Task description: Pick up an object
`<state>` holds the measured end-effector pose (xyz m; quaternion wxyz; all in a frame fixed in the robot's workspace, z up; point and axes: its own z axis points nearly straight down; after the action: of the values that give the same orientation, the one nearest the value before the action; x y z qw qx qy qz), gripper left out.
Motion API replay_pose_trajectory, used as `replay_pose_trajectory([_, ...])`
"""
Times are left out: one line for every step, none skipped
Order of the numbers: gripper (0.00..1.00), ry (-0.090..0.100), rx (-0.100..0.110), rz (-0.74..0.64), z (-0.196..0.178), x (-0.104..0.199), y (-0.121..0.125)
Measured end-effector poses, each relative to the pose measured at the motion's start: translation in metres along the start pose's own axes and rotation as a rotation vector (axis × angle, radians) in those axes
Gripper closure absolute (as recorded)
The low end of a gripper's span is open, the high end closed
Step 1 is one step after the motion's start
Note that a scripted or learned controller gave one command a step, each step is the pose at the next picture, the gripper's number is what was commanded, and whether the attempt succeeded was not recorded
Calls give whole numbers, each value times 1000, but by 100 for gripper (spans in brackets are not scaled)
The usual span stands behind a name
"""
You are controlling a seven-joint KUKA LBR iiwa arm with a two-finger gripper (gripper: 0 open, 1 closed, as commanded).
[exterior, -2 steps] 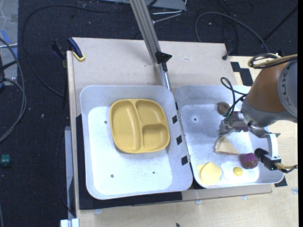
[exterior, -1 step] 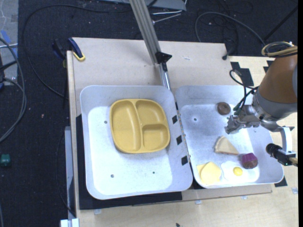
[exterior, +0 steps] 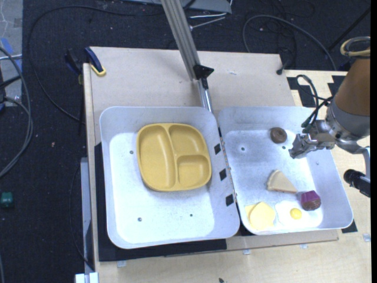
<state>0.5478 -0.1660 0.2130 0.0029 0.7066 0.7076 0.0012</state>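
The right bin (exterior: 247,158) holds a small brown round piece (exterior: 278,135) near its back, a tan wedge (exterior: 280,183) in the middle, a purple piece (exterior: 310,200) at the front right, a yellow disc (exterior: 261,215) and a fried egg (exterior: 293,213) along the front. My gripper (exterior: 297,147) hangs over the right side of this bin, just right of the brown piece and above the wedge. Nothing shows between its fingers.
The left bin (exterior: 123,217) carries a yellow divided plate (exterior: 174,156). A metal pole (exterior: 184,31) slants in from the back between the bins. Black clips (exterior: 222,173) line the seam between the bins. Cables lie on the dark floor around the bench.
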Motion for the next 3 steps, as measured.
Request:
replay_pose_trajectory([100, 0, 0, 1, -49, -8, -5])
replay_pose_trajectory([100, 3, 4, -6, -53, 40, 1])
replay_pose_trajectory([100, 4, 7, -7, -39, 100, 5])
